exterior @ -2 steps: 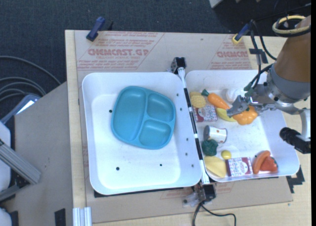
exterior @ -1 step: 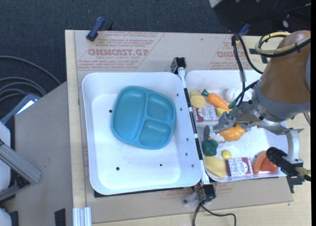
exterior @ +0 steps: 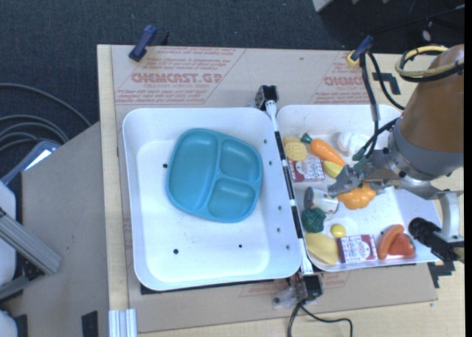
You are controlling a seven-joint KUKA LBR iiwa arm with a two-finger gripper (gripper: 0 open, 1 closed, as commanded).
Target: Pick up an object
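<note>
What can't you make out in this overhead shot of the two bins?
- Tool, camera view: the arm's wrist covers it from above, so its grip can't be read.
- Orange toy: partly under the tool; whether they touch is unclear.
- Printed packets: text too small.
- Right bin: far side hidden by the arm.

This looks like a robotics lab. A robot arm (exterior: 435, 122) reaches over a tabletop (exterior: 192, 77) of protective board printed with a brand name, held by blue clamps (exterior: 142, 43). Two white bins (exterior: 147, 181) sit on it, loose cables (exterior: 37, 118) trail across dark carpet (exterior: 74, 4).
</note>
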